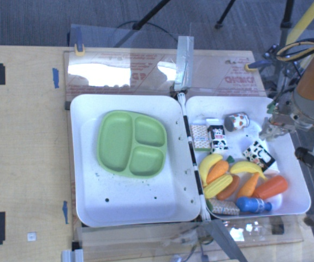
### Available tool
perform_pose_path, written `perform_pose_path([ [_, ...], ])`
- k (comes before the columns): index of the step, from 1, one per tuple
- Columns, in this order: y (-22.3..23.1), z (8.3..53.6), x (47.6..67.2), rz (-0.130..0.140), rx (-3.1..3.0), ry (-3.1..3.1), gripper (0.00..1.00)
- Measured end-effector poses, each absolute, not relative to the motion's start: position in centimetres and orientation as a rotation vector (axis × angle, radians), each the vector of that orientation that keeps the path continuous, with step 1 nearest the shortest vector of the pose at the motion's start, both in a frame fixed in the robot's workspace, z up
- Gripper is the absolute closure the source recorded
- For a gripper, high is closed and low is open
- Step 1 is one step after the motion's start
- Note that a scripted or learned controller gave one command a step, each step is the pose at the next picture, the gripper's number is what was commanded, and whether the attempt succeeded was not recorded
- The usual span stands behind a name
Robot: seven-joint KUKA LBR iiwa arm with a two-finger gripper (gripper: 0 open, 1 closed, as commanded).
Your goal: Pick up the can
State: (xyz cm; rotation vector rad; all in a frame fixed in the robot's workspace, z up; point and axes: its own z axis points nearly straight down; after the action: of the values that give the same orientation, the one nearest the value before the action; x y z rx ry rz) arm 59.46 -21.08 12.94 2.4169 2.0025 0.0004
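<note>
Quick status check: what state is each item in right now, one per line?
can: lying on its side, right bin, not gripped
pincer: above the right bin's right edge, near the can
green plate: flat in the left bin, nothing on it
blue bottle: lying on its side

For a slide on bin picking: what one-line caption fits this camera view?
Gripper hovers at the right white bin's edge, near the small grey can lying among toy food; green divided plate sits in the left bin.
</note>
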Motion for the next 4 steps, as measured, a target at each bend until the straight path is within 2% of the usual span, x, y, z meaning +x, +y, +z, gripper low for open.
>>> perform_pose_path([
  [1,-20.9,12.9,59.5,0.004,2.418,2.007,0.0],
  [2,-18.1,20.2,54.5,-0.003,2.756,1.509,0.0],
  [3,-17.3,9.6,59.2,-0.004,2.759,1.506,0.0],
  [4,-18.2,15.5,59.4,0.002,2.181,2.255,0.0],
])
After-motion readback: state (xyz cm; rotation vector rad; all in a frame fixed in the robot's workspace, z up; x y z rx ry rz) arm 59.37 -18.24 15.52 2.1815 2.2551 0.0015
